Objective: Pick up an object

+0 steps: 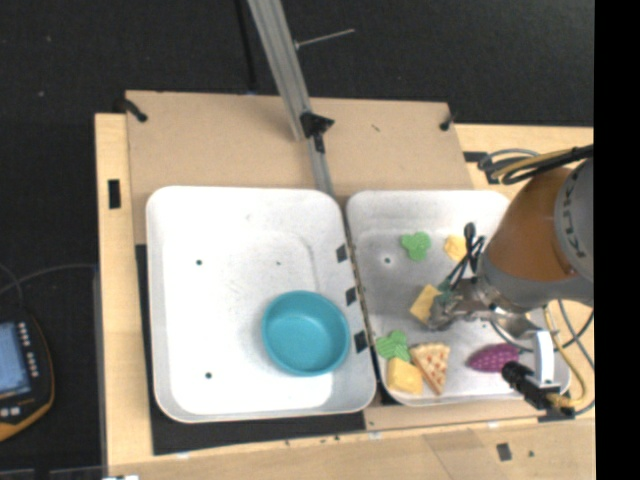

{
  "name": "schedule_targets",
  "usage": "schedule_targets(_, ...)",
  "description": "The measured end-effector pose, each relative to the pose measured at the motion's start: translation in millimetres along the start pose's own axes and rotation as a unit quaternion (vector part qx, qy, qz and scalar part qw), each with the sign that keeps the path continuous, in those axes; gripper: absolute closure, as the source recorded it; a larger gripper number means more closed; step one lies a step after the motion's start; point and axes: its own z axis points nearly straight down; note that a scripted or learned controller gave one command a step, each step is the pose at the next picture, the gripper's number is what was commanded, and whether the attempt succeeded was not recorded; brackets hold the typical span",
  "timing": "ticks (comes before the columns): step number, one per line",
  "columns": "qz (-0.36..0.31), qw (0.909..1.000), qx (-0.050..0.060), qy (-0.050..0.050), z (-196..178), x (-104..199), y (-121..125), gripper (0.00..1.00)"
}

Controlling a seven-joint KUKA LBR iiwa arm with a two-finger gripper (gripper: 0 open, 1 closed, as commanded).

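My gripper [441, 311] is low in the right bin [385, 230], at a yellow block [424, 302] near the bin's middle. The grey wrist and orange band rise to its right and hide part of the bin. Around it lie a green piece [416, 244] and a small yellow piece [456, 247] toward the back. Near the front wall sit a green leafy piece [393, 345], a yellow wedge [404, 376], a pizza slice [432, 364] and a purple piece [494, 357].
The left bin [230, 238] holds a teal bowl [304, 331] near its front right corner. A metal pole [285, 63] slants down from the top to the gap between the bins. Cables lie at the right edge.
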Motion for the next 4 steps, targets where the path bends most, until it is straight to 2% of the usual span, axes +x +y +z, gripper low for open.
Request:
schedule_targets(1, -0.005, 1.0, 0.001, 0.0, -42, 4, -2, 1.0)
schedule_targets(2, -0.005, 1.0, 0.001, -0.001, -93, -8, -2, 1.0)
schedule_targets(3, -0.006, 1.0, 0.001, 0.0, -108, -9, -1, 1.0)
schedule_targets(4, -0.006, 1.0, 0.0, 0.0, -120, 37, 0, 1.0)
